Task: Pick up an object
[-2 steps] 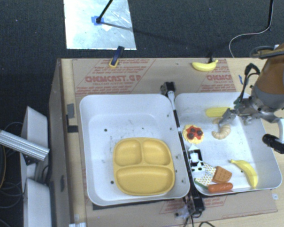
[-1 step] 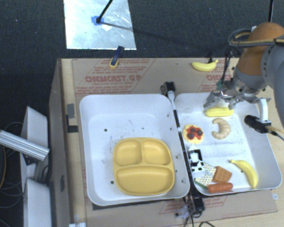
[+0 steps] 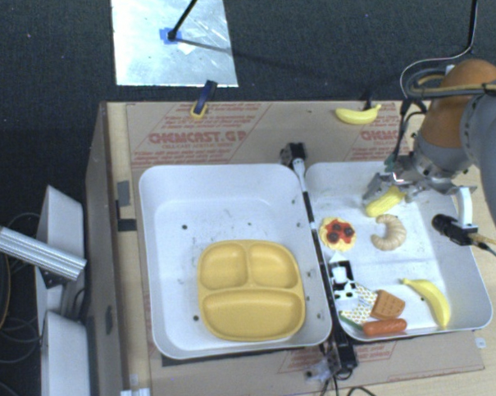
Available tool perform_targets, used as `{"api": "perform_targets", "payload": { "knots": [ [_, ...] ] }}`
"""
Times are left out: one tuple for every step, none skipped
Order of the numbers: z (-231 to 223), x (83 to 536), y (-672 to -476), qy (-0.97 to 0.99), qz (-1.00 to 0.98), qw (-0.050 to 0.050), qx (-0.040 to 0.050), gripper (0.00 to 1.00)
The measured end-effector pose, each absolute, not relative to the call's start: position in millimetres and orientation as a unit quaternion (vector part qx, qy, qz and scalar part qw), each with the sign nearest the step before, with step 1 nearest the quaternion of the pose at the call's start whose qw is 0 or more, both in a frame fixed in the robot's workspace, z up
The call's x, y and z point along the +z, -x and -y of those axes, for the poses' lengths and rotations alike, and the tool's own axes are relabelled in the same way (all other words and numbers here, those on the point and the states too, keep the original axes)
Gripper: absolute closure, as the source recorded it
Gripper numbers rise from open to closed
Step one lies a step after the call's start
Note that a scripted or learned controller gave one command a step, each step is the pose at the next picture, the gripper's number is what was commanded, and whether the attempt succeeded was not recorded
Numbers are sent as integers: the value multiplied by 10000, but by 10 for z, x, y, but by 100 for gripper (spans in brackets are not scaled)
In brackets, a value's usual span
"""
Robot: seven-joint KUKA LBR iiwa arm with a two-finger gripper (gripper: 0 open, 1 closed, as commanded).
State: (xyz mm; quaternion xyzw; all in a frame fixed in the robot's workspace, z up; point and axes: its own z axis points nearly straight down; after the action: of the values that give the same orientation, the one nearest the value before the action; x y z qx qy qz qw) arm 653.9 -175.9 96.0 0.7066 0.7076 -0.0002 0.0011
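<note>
My gripper [image 3: 393, 187] hangs over the back of the right bin [image 3: 456, 262], reaching in from the right. A yellow block-like toy [image 3: 383, 203] lies right under its tip; whether they touch is unclear. Just in front of that lies a tan croissant [image 3: 389, 232]. A small round pizza toy [image 3: 338, 233] with red dots sits to its left, by the bin's left wall. A yellow banana [image 3: 430, 298] rests near the front right.
At the right bin's front left lie a black-and-white piece [image 3: 342, 278], a brown cracker [image 3: 386, 303] and an orange-red sausage [image 3: 383, 327]. A yellow divided plate [image 3: 252, 289] fills the front of the left bin [image 3: 174, 204]. Another banana [image 3: 357, 113] lies on the bench behind the bins.
</note>
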Motion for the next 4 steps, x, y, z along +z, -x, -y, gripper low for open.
{"api": "perform_targets", "payload": {
  "knots": [
    [1756,1116,-6478,-7062,-7080,16,3,0],
    [2013,1068,-6461,-7063,-7079,20,4,0],
    [1998,840,-5935,-7066,-7076,0,0,0],
    [2071,829,-6588,-7061,-7081,-45,-34,0]
  ]
}}
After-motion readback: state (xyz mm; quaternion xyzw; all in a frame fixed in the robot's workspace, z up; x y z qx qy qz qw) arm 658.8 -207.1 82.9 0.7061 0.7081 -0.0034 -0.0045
